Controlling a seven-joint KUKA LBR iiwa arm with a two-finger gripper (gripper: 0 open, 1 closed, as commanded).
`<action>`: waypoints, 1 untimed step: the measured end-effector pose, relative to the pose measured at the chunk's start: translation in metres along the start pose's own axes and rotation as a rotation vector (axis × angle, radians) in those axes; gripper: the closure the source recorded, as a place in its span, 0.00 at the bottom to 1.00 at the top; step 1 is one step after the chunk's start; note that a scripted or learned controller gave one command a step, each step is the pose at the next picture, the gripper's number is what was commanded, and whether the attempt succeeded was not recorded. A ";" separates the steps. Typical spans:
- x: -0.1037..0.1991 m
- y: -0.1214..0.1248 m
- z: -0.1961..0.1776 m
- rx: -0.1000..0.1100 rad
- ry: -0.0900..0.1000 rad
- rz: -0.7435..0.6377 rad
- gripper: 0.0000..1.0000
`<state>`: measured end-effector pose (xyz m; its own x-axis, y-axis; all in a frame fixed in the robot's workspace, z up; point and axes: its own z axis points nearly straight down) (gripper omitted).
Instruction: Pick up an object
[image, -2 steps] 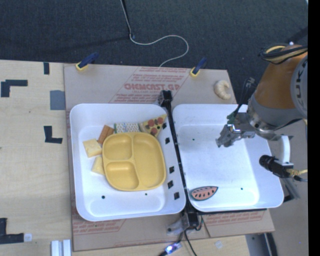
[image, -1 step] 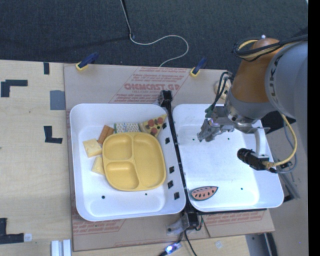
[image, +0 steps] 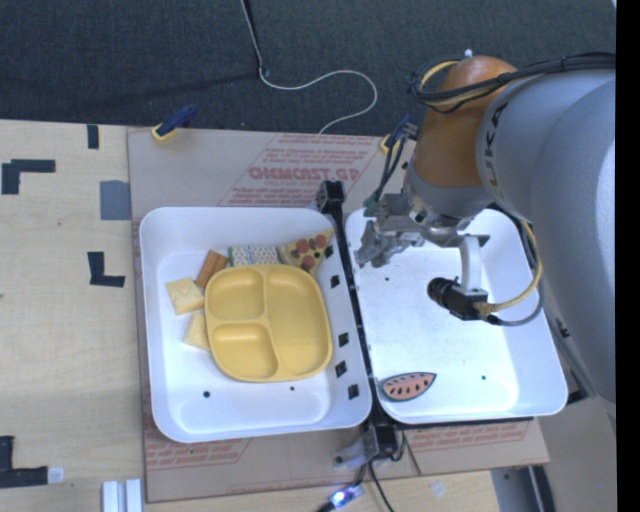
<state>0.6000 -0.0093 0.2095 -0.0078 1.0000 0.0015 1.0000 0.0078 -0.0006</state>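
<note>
My gripper hangs over the far left corner of the right bin, close to the divider between the two bins. A watermelon slice lies flat at the right bin's near left edge, well apart from the gripper. In the left bin a yellow divided plate covers the middle. Tan crackers and a brown piece lie at the plate's left. A speckled piece and a colourful pizza-like slice sit behind it, near the gripper.
The grey arm and its orange band cover the right bin's far side. A black cylinder on a yellow cable hangs over the bin's middle. Black clips line the divider. A cardboard sheet lies under both bins.
</note>
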 end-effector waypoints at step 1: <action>0.035 0.027 -0.002 -0.001 -0.001 0.002 1.00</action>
<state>0.6267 0.0264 0.2111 -0.0056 1.0000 0.0010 1.0000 0.0056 0.0003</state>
